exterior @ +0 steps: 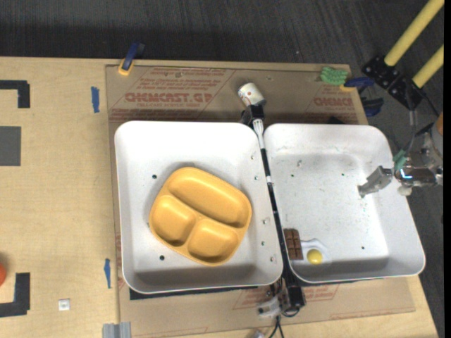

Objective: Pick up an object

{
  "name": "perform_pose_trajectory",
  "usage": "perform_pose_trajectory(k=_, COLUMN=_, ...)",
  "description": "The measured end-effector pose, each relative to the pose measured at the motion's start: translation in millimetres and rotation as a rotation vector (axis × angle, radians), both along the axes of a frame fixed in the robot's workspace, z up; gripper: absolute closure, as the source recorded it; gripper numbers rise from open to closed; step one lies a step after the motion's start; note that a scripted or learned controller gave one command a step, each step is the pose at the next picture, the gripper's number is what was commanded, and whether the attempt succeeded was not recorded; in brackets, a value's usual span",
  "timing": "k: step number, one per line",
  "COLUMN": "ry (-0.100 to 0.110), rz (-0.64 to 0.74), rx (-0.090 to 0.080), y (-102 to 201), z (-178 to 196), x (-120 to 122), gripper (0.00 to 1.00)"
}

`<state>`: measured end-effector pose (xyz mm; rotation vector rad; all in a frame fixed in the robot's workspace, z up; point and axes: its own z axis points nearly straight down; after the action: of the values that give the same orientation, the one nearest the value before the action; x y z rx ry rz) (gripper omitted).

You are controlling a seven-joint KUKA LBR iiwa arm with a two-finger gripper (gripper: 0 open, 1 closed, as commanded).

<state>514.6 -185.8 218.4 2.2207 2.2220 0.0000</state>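
**benchrat:** Counter (56, 189) first, since it's the biggest thing here: tan board with two white bins side by side. Left bin (134, 153) has a yellow divided tray (201, 213) sitting in the middle, tilted a bit, and it takes up most of the floor. Right bin (338, 189) is mostly bare, with a small brown block (292, 243) and a little yellow ball (314, 256) tucked in its near-left corner.

**pnp_dave:** Where's the gripper (373, 180)?

**benchrat:** Over the right bin's right side, well apart from everything. Can't tell if it's apart or together, too blurry.

**pnp_dave:** I'd guess the tray is light, stiff, slick plastic. Take it by the rim or a divider wall. Loads of room above it, less at its sides.

**benchrat:** Ball probably rolls, and that corner is tight against two walls.
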Motion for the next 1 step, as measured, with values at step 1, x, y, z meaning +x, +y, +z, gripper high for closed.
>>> perform_pose_trajectory(k=1, ry=0.000, rz=0.450, rx=0.001, y=14.7, z=-94.5, x=-31.6, gripper=0.00)
